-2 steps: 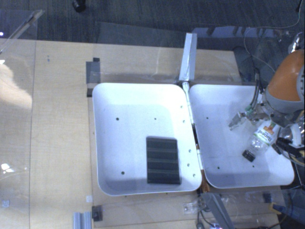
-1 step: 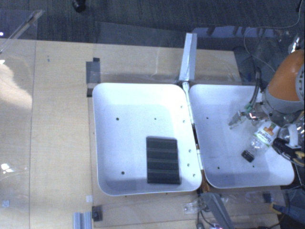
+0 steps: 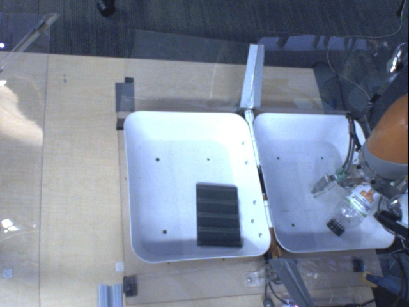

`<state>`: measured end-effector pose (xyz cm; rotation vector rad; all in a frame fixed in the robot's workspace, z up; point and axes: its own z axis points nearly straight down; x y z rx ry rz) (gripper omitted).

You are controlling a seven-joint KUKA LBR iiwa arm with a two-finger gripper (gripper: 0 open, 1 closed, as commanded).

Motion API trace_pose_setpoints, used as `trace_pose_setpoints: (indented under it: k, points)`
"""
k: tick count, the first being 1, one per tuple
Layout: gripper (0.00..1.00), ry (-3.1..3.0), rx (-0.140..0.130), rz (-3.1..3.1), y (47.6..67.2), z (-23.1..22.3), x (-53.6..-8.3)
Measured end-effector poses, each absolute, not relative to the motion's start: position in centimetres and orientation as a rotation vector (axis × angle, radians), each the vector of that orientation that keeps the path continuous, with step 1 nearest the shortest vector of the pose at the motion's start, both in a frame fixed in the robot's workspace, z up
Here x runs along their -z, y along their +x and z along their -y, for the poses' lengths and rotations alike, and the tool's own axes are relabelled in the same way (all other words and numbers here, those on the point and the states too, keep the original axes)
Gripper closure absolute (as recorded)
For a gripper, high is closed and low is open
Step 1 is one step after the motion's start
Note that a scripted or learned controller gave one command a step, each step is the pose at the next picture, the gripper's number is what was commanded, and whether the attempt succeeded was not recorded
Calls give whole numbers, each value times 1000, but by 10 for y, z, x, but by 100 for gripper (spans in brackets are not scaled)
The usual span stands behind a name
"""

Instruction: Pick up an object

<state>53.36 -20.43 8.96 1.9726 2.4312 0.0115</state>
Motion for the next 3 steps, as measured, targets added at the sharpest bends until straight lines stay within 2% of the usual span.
trace_pose_setpoints:
  k: [1, 2, 3]
  points:
    - [100, 1966, -20, -2426, 537, 203, -102]
    - [0, 1966, -20, -2426, 537, 203, -102]
    - [0, 1909, -15, -2477, 493, 203, -90]
